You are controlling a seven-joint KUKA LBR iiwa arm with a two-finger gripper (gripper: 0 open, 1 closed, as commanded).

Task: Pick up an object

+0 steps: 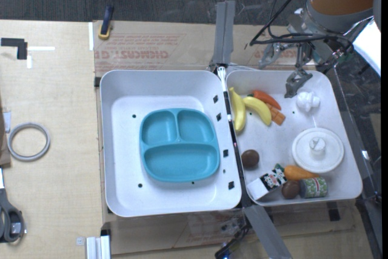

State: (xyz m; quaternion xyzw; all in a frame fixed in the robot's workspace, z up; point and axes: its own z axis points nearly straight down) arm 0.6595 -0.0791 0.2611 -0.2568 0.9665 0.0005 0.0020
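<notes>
Arm comes in at upper right; jaws (298,83) hang over the top of the right bin (339,191), beside a small white object (308,100). Can't tell if they're spread or pressed together, nothing visibly pinched. Right bin contents: bananas (245,109), carrot (270,105), white lidded bowl (317,149), can (314,187). Left bin (115,179) holds a blue divided plate (179,145).
</notes>
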